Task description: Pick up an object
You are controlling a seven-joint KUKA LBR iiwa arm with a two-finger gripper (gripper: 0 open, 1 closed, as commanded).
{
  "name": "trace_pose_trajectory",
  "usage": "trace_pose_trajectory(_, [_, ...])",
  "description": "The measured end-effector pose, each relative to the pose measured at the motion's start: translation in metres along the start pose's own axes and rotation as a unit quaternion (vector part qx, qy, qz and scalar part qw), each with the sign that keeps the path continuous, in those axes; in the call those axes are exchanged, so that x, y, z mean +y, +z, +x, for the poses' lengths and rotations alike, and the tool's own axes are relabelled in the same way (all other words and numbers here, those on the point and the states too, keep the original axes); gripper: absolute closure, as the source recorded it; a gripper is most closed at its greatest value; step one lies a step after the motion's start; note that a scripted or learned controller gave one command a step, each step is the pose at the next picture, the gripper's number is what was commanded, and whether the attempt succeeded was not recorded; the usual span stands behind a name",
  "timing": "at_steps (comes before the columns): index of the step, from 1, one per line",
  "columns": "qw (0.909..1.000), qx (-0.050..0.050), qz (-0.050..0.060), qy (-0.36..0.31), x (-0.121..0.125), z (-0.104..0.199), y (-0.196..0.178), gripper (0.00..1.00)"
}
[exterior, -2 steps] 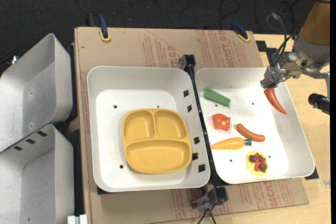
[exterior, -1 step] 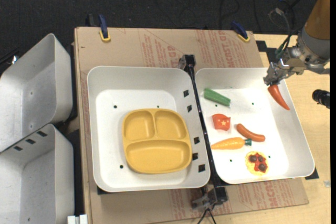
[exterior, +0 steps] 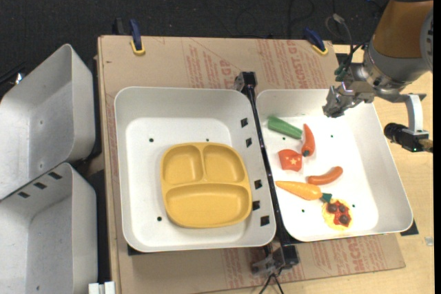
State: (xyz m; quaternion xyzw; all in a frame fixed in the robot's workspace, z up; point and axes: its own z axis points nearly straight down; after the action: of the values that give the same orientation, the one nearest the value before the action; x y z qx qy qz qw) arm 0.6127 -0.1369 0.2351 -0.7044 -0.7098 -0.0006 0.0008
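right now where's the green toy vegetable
In the right bin, upper-left part, near the divider; the green vegetable lies just left of the red chili and above the strawberry.

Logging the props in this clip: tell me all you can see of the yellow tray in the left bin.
The yellow tray is a rounded-corner rectangle that looks like smooth moulded plastic, with three compartments: two smaller ones along the far side and one wide one along the near side. It lies flat and right side up, slightly rotated, near the middle of the left bin, resting on the bin's floor. Nothing lies in it and nothing else touches it.
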Motion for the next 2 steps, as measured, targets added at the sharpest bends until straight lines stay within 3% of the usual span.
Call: trace_pose_trajectory(2, [1.0000, 0.000, -0.001, 0.000, 0.008, 0.107, -0.015, 1.00])
